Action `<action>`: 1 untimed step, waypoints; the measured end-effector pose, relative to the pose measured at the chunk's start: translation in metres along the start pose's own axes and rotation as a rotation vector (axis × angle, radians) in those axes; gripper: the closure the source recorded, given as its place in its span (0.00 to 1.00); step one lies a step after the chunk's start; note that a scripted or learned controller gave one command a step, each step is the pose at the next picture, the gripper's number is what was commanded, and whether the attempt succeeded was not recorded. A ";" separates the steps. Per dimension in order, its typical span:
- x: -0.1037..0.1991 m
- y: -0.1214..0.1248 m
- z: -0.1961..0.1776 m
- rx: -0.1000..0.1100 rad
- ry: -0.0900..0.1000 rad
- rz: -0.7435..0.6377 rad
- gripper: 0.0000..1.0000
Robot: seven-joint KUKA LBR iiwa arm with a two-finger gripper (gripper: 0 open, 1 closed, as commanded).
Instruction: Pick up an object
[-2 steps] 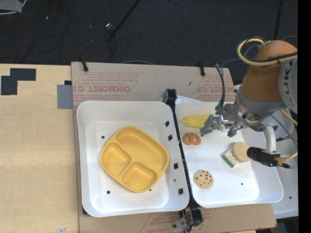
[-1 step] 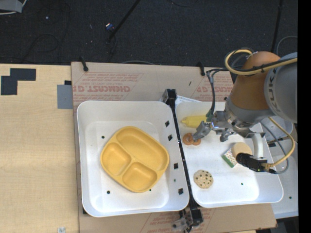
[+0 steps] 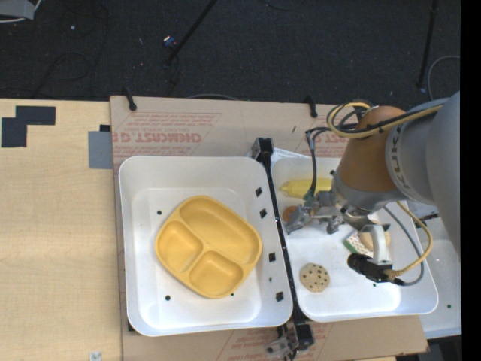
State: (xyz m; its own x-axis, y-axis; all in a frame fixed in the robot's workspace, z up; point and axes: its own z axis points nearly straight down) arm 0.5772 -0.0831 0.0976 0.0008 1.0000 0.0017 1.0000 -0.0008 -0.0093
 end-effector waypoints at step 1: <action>-0.002 0.001 -0.014 -0.003 -0.001 0.005 1.00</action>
